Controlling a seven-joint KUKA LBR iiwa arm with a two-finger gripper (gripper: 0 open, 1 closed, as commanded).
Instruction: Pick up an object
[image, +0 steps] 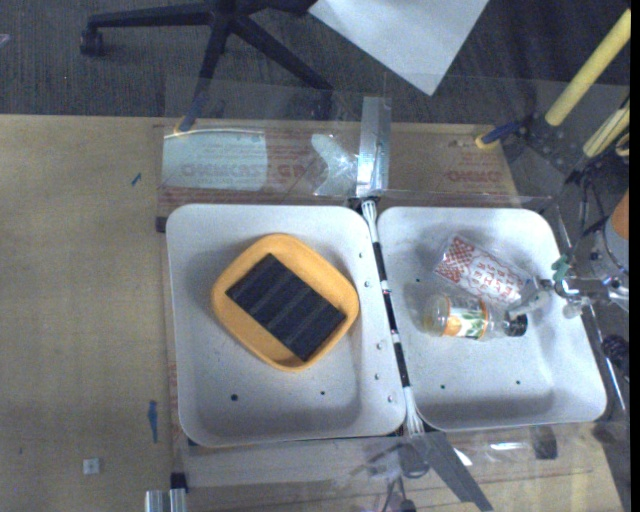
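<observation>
A yellow, rounded block with a black ridged top (285, 301) lies in the middle of the left bin (200, 400). In the right bin (500, 400) a red-and-white patterned packet (478, 268) lies toward the back. A small clear bottle with an orange label (465, 320) lies on its side just in front of the packet. My gripper (572, 286) hangs over the right rim of the right bin, to the right of the packet and the bottle and apart from both. Nothing shows in its grasp.
A clear plastic sheet and a metal bracket (374, 150) sit behind the bins. A ridge (385, 300) divides the two bins. Bare wooden bench (70, 300) stretches to the left. Cables and yellow poles (590, 70) crowd the back right.
</observation>
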